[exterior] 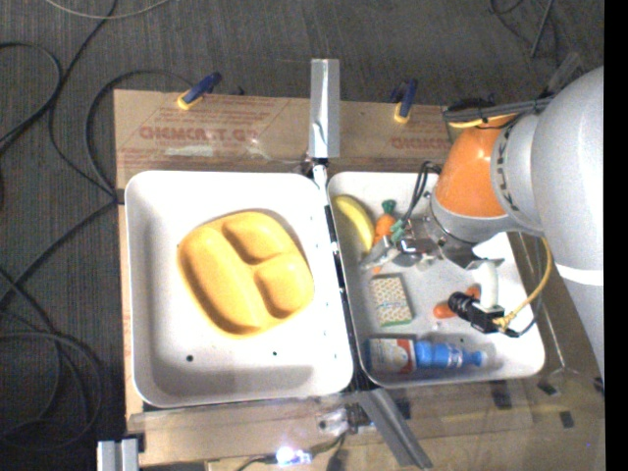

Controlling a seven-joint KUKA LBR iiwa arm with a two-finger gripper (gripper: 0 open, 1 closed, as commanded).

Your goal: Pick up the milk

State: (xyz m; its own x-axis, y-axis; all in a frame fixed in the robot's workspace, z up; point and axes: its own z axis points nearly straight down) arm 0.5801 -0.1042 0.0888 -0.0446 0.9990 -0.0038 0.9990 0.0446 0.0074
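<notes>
The small white-and-red milk carton (390, 352) lies on its side by the near wall of the right-hand shallow white bin (520, 361), touching a blue plastic bottle (449, 355). The end effector (404, 244) hovers near the yellow banana (353, 222), well apart from the carton; how far open it is cannot be told. The carton is probably light, hollow and smooth-sided, so a grip across its narrow flat faces looks safest.

We see a robotics lab: cables (59, 96) trail across grey carpet (59, 381) at nine o'clock, clamps (198, 89) pinning a cardboard-topped bench (226, 130).
</notes>
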